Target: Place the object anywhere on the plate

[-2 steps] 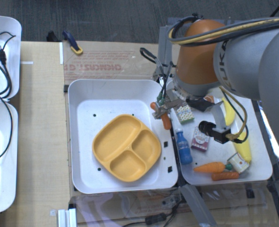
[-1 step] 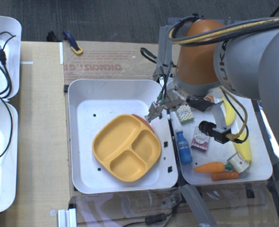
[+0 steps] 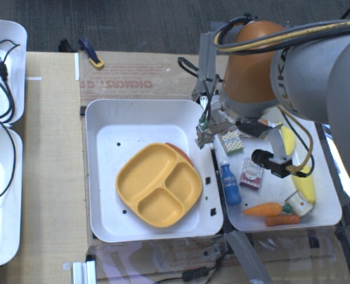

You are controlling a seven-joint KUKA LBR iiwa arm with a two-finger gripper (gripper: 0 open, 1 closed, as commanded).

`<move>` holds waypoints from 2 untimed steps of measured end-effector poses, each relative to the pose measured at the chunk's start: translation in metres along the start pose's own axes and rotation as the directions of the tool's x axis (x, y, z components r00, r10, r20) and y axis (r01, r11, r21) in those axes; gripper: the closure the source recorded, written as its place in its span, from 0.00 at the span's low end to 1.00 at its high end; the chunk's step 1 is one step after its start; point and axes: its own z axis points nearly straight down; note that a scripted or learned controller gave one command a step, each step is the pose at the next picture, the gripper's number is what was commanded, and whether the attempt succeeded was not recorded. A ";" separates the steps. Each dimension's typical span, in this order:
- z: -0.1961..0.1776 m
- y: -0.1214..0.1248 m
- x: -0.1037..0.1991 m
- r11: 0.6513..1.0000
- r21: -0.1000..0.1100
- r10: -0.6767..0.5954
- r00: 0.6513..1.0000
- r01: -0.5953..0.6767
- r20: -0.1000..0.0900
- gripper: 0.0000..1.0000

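Plate (image 3: 159,185) lying left of and below the jaws (image 3: 205,132), long axis slanted; cannot tell whether jaws open, shut, or holding anything

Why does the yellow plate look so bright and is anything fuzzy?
In the camera view, even overhead light makes the yellow plate stand out sharply against its white bin, with soft shadows; the arm near the lens looks big and slightly blurred, and the gripper sits in its shade.
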 end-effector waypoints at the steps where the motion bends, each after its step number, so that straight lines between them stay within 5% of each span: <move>1: -0.018 0.021 0.040 1.000 -0.003 0.009 1.000 -0.009 0.000 1.00; 2: -0.020 0.011 0.122 0.986 0.000 0.167 0.986 -0.167 0.000 1.00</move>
